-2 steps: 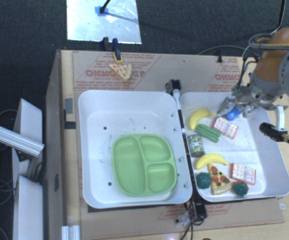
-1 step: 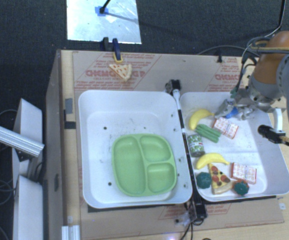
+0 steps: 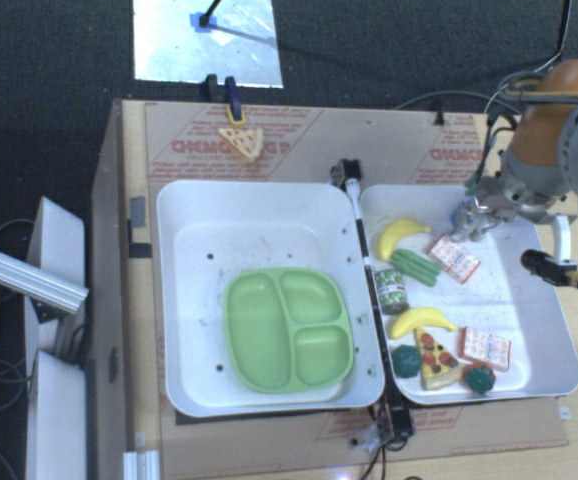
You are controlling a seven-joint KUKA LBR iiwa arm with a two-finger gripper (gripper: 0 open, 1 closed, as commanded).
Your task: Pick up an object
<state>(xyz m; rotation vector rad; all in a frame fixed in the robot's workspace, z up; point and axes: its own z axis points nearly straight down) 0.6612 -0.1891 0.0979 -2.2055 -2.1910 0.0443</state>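
Several toys crowd the right bin (image 3: 559, 353), where the gripper (image 3: 472, 218) hangs at the far side, just above the red-and-white packet (image 3: 455, 259) (fingers' spread: I cannot tell). Descend squarely onto that packet, clear of the banana (image 3: 402, 234) and green cucumber (image 3: 415, 266).
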